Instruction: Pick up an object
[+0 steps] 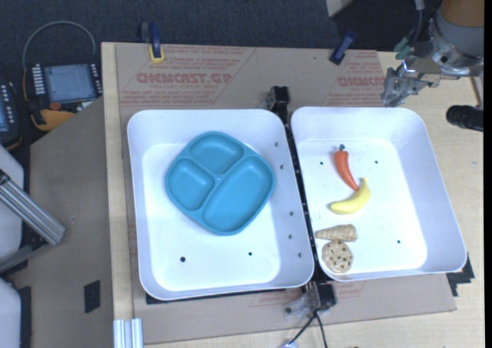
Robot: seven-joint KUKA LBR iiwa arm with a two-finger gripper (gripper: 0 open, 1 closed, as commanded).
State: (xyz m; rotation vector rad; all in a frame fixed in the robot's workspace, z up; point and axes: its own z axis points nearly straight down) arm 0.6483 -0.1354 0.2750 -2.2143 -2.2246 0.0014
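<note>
**Arm poised past the far rim as toy food waits in the right bin**

A blue divided plate (221,182) lies in the middle of the left bin (146,262), with bare white floor along its near edge and in both near corners. In the right bin (438,239), four small items run in a line near the left wall: a red chili pepper (346,167) with a dark stem, a curved yellow banana (352,199) just beneath it, a tan ice-cream cone (337,233) on its side, and a chocolate-chip cookie (337,256) touching the cone, close to the near rim. The right half of that bin's floor lies open. The gripper (397,89) hangs above the bench just beyond the right bin's far rim, well apart from the food; how it is set cannot be told.
</note>
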